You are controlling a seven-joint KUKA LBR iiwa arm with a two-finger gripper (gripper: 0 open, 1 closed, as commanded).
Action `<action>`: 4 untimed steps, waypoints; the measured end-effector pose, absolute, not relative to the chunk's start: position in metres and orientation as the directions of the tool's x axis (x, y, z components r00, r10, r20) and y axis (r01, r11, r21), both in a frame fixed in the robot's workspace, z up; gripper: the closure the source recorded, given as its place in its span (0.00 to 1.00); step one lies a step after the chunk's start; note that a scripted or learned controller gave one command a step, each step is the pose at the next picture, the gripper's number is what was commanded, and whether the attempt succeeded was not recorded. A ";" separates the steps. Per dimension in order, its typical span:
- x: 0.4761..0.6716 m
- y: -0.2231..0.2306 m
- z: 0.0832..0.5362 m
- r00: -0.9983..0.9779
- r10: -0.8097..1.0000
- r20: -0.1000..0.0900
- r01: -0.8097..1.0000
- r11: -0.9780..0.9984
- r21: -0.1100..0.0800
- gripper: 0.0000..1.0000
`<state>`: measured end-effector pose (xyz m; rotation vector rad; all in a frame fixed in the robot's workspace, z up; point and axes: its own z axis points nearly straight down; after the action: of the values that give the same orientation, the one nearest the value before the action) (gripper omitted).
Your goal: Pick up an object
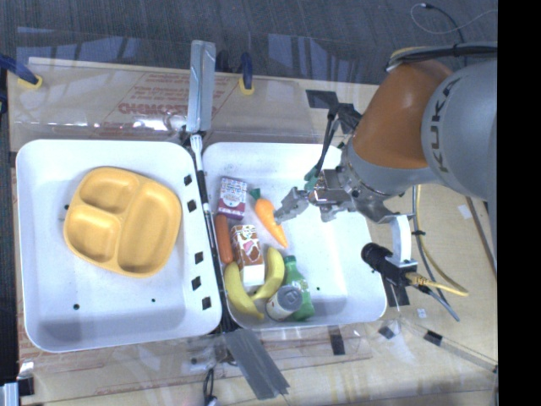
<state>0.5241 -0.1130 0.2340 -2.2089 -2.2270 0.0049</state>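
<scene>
- Looming largest in your view, the grey arm (461,117) with its orange band reaches in from the right over the right bin (359,286).
- Your gripper (290,205) hangs just beside the carrot (270,221), fingers slightly apart with nothing between them.
- Along that bin's left side, you see a purple carton (232,197), a sausage (223,237), a brown snack box (247,245), a banana (252,288), a green packet (297,290) and a can (286,301) crowded together.
- Over in the left bin (51,311), your yellow divided plate (122,220) lies alone.
</scene>
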 end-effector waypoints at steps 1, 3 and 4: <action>0.564 -0.127 0.105 -0.003 1.000 0.001 1.000 0.003 -0.002 0.00; 0.607 -0.131 0.091 -0.289 0.957 0.001 0.957 0.289 -0.002 0.00; 0.608 -0.132 0.101 -0.292 0.956 0.001 0.956 0.292 -0.003 1.00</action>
<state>0.6078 -0.1315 0.1005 -1.8676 -2.5228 0.0022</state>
